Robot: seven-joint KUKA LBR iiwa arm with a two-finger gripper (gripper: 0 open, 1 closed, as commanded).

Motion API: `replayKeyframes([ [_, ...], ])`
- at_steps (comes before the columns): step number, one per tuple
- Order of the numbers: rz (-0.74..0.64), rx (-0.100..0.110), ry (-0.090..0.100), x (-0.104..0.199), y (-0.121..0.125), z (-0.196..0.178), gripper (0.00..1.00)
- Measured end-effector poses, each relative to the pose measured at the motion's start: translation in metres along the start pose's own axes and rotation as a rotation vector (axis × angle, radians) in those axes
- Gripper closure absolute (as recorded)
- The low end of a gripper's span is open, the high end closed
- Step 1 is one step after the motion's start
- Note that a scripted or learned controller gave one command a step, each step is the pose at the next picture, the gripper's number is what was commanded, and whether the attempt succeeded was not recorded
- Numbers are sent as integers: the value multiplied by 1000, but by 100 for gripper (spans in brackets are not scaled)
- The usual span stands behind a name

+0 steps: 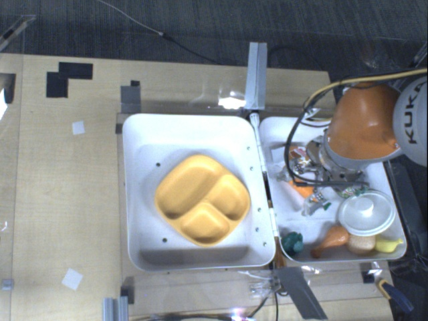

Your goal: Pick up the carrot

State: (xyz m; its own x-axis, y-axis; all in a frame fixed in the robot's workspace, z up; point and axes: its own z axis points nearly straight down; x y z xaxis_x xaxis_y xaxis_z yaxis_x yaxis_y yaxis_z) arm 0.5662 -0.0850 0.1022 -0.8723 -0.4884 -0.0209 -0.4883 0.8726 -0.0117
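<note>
Dark carpet behind; pale wood bench [60, 199] w/ black marks at far left. Left bin [134, 179] holds a yellow three-section plate [200, 198], approx. centred, nothing on it. Metal bracket [256, 75] stands at the join btwn bins, top edge. Right bin [271, 136] is crowded. Front row, l. to r.: dark green item [292, 241], brown pear-shaped item [332, 238], tan item [361, 244], yellow item [390, 246]. White bowl [364, 212] sits just behind them. Arm w/ orange band [364, 122] enters from right, over rear of right bin. Hand [321, 182] is low in bin, cables around it; open or closed: cannot tell, fingertips hidden in clutter. Carrot [302, 191]: small orange sliver visible on bin floor, just left of hand, touching or nearly so; not seen btwn fingers. Rest of carrot obscured by hand.
</note>
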Motion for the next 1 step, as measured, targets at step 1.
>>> replayKeyframes([
  [1, 9, -4, 7, 8, 7, 13, 0],
])
